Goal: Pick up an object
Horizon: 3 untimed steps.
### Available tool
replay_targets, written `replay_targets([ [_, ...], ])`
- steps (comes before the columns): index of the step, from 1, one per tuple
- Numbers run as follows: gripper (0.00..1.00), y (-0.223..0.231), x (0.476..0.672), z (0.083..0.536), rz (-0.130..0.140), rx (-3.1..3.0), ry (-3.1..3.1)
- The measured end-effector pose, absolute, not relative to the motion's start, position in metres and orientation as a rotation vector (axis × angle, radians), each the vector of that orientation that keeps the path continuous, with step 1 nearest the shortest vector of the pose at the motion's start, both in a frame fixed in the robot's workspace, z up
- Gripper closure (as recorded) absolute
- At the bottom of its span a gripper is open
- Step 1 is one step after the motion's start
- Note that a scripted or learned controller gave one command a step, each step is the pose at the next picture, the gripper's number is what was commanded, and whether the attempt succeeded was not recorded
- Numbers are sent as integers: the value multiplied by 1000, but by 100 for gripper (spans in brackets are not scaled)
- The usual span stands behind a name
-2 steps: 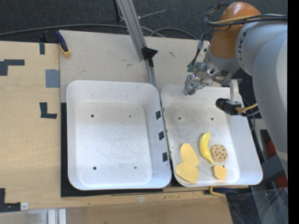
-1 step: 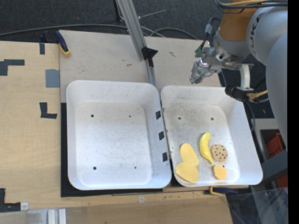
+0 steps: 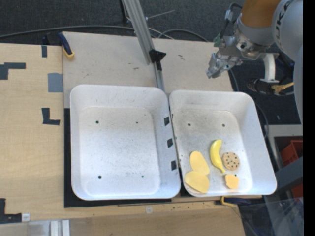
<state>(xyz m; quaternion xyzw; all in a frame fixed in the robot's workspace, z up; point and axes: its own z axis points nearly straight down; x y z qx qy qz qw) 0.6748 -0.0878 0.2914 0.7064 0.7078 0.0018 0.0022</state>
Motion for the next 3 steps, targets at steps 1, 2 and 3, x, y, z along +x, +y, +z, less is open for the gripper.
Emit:
replay_targets([
  [1,100,-44,662,282,-2,2218,2228],
  [2,100,5,662,258,-4,2218,2229],
  [3,100,65,649,251,-2,2216,2232],
])
